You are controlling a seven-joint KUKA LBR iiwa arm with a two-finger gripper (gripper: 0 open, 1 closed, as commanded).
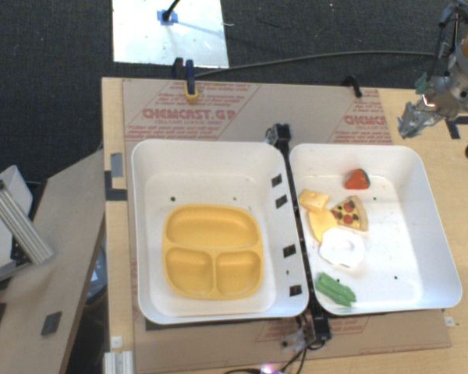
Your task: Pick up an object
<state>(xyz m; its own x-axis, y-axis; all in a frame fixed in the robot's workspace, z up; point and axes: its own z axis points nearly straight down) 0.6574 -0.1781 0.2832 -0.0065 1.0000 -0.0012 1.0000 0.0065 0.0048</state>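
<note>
- Here, the left bin holds a yellow divided tray.
- The right bin holds toy food: a cheese wedge, pizza slice, white egg, red strawberry, green pea pod.
- The gripper hovers beyond the right bin's far right corner, holding nothing; whether its jaws are open or closed, I cannot tell.

2 shallow white plastic bins. 1 yellow 3-compartment plate. 1 red strawberry toy, 1 pizza slice, 2 yellow cheese pcs, 1 white fried-egg toy, 1 green pea pod.
</note>
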